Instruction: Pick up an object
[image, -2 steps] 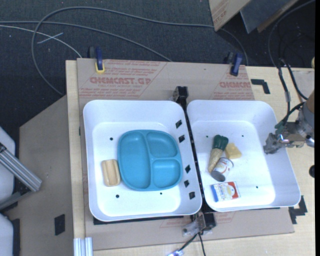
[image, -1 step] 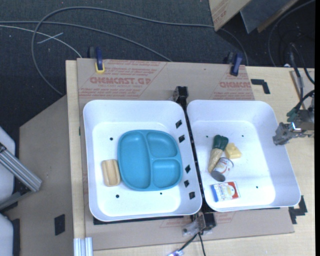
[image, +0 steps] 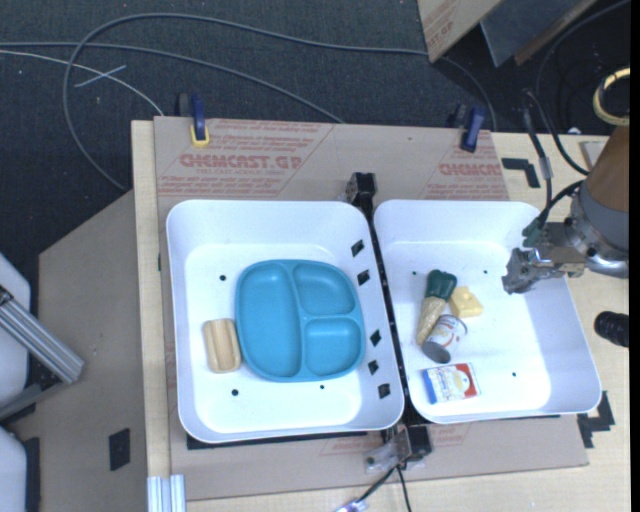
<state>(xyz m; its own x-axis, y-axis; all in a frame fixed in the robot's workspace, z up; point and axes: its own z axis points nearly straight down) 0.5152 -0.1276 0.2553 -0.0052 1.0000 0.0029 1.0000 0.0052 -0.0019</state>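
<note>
So your arm is coming in from the right and the gripper (image: 522, 270) is hanging over the right-hand bin (image: 560, 350), up near its right wall, well apart from anything it could grab. The fingertips are just a dark blur from up here, so honestly I can't tell how wide it's sitting. Nothing is showing between the tips, so it isn't carrying anything.

The stuff you're after is all sitting in a loose clump toward the left-middle of that same bin. There's a tan bottle with a green cap (image: 434, 302) lying at a slant, a small yellow block (image: 465, 303) touching its right side, and a little silvery can (image: 442, 337) lying on its side just below the bottle. A bit lower, toward the front, a flat white packet with red and blue print (image: 450, 383) is lying on its own.

Over in the left-hand bin (image: 200, 260) you're looking at a blue divided plate (image: 298, 318) taking up the middle, with a tan bread-looking piece (image: 222, 344) lying right against its left edge. Both bins are sitting side by side on the cardboard sheet (image: 260, 155), which two blue clamps (image: 199, 122) are pinning at the back edge.
</note>
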